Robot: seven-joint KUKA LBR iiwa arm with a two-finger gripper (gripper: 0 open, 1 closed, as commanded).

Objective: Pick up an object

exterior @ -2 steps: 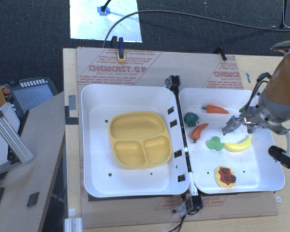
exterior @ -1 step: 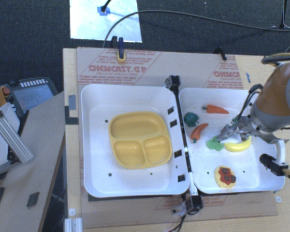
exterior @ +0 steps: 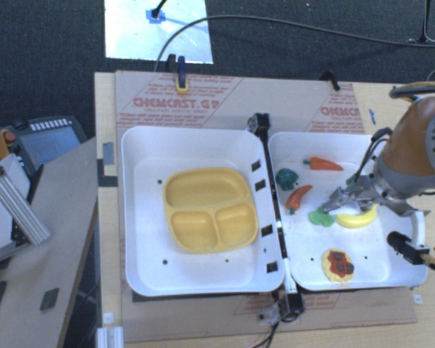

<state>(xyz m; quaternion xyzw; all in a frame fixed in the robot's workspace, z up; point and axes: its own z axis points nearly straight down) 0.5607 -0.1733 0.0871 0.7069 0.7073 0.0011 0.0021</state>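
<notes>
Where fingers (exterior: 338,200) reach — banana (exterior: 357,219) just beside

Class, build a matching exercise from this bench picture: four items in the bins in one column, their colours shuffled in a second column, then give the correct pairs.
Column A
1. divided tray
2. carrot
3. broccoli
4. pizza slice

Column B
a. dark green
b. yellow with red topping
c. plain yellow
d. orange

Pairs: 1-c, 2-d, 3-a, 4-b
</notes>
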